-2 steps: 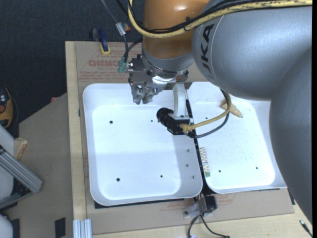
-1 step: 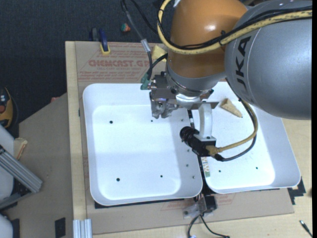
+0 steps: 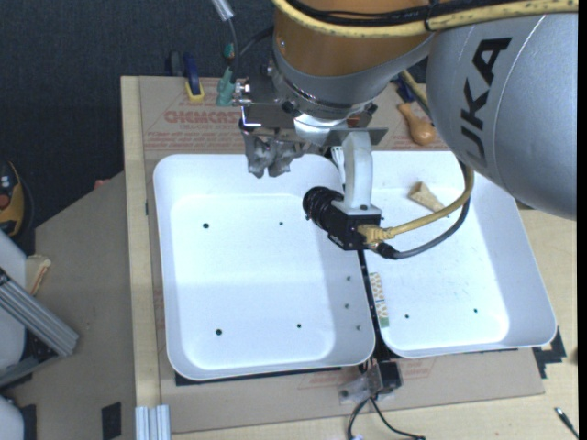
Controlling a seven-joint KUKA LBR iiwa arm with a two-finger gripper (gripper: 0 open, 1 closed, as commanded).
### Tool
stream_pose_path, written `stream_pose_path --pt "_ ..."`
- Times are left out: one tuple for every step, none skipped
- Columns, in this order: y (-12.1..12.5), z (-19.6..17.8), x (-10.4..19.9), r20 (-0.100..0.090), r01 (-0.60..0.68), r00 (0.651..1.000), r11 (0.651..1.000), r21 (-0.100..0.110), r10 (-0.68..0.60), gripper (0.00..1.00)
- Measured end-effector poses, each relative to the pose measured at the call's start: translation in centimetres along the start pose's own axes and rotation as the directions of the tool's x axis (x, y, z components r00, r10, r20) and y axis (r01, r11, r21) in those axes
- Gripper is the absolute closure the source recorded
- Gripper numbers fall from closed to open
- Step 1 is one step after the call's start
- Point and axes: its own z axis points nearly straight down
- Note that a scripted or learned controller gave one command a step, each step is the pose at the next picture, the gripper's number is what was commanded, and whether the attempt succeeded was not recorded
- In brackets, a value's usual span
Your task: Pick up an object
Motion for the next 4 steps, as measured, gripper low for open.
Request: stream_pose_path --pt "-2.4 1.3 -5.8 0.010 -0.013 1.000 1.000 0.018 0.013 1.00" --pt "-3.3 -11.4 0.1 -0.001 0.000 1.000 1.000 -0.002 0.000 1.00" --pt "-3.8 9.7 -0.5 0.017 -0.010 1.000 0.999 0.031 0.009 1.00" --pt "-3.2 -7.1 -0.3 -0.002 -0.006 1.000 1.000 -0.006 0.006 1.00"
